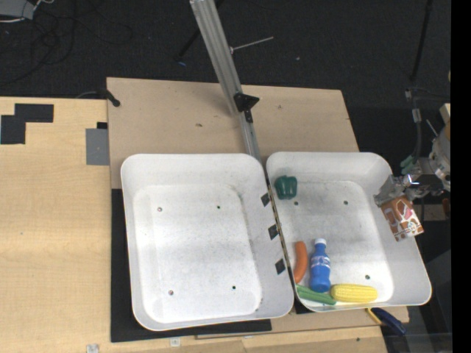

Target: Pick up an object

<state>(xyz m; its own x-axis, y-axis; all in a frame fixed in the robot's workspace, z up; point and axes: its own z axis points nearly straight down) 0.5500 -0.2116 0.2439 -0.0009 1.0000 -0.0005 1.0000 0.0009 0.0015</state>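
**Fingers at the right rim, carton between them**

Fingers [397,197] sit at the far right of the camera view, just outside the rim of the right bin [383,169]. A small red and white carton [402,219] hangs directly below them, tilted, its top end apparently clamped between the fingers. The carton appears raised above the bin rim, not resting on the bin floor, so the grasp looks achieved; contact at the fingertips is small in frame and cannot be confirmed in detail.

Status of the task: the pick seems done or nearly done. What is left, by judgement, is to keep the carton secure while it is carried clear.

Remaining contents of the right bin:
- green pepper [285,187] near the inner upper corner;
- orange carrot [300,260] beside the divider;
- blue bottle [319,265] just beside the carrot;
- yellow corn cob [354,293] at the near edge, with a green pod [316,296] touching it.

The left bin [132,197] stands alongside on the worktop [184,116].
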